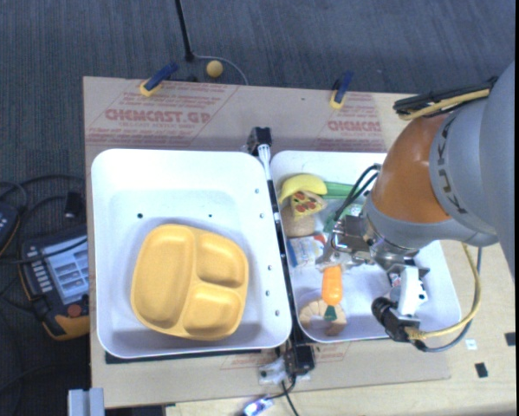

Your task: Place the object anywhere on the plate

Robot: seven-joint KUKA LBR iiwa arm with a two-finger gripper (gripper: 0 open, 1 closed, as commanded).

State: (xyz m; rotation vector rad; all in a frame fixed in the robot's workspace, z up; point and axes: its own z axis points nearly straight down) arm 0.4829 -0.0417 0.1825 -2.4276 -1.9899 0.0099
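Observation:
A yellow plate (pixel 190 279) with three compartments lies in the left white bin (pixel 120 189). The right bin (pixel 445 297) holds several toy foods. An orange carrot (pixel 331 286) with a green top lies near that bin's front left. My gripper (pixel 340 248) hangs low over the right bin, just behind the carrot's upper end, under the grey and orange wrist (pixel 415 189). I cannot see whether it touches the carrot.
A yellow banana-like piece (pixel 301 185), a pizza slice (pixel 304 204) and a green item (pixel 337 189) lie at the right bin's back left. A tan piece (pixel 313 310) sits by the front rim. The bins' shared rims (pixel 276 232) separate the gripper from the plate.

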